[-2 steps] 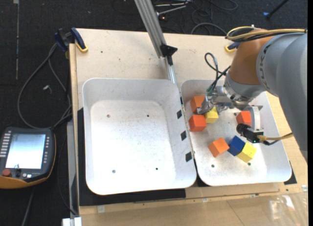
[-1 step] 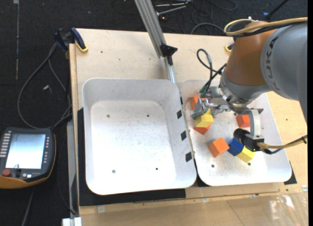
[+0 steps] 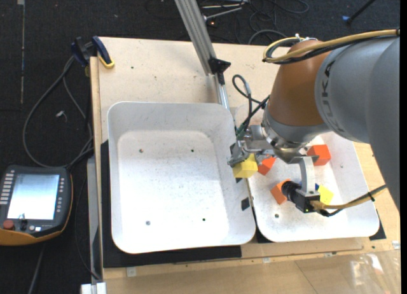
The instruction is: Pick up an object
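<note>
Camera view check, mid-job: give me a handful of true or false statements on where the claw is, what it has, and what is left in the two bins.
1. The claw is over the boundary between the two bins. True.
2. A yellow block sits at the claw's tip. True; whether it is gripped, I cannot tell.
3. The left bin holds three orange blocks. False: the orange blocks lie in the right bin.
4. The arm reaches in from the view's left. False: it enters from the right.
5. A handheld control pendant lies on the floor left of the bench. True.
</note>
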Controlling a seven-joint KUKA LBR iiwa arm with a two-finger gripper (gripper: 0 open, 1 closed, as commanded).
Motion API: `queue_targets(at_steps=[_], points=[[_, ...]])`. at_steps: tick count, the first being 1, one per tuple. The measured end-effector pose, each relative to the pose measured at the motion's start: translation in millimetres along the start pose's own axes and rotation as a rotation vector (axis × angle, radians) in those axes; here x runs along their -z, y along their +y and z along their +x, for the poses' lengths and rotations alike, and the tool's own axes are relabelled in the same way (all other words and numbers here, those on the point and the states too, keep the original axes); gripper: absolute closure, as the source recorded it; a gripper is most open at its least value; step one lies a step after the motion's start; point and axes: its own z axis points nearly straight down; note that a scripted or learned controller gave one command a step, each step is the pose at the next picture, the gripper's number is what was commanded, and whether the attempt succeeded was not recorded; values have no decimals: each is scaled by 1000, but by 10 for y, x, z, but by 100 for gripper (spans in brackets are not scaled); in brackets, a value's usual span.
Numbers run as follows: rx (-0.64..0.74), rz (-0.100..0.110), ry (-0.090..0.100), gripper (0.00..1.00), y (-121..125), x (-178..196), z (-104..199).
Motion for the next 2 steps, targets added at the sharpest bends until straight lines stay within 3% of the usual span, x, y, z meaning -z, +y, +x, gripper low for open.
queue_targets(at_steps=[1, 2], points=[[-9, -8, -3, 100, -61, 589, -208], [1, 5, -1, 100, -21, -38, 504]])
